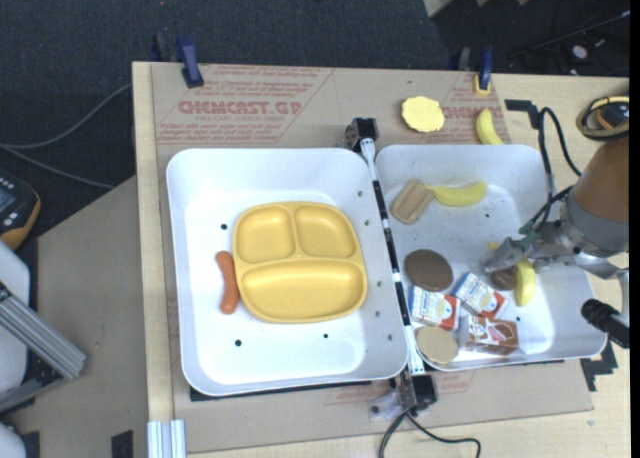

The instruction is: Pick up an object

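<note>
My gripper (508,262) hangs low over the right bin (520,161), near its right side. The grey arm with its orange band (605,191) comes in from the right. Just below the gripper lies a small yellow and brown piece (523,283), touching or nearly touching it. Also in this bin are a yellow banana (458,193), a tan bread piece (409,202), a round brown cookie (429,269), several red and white packets (470,308) and a tan disc (437,345).
The left bin (200,346) holds a yellow divided plate (298,261) with an orange sausage (227,281) beside it. On the bench behind the right bin lie a yellow disc (423,114) and a small banana (488,128). Black cables (548,141) run near the arm.
</note>
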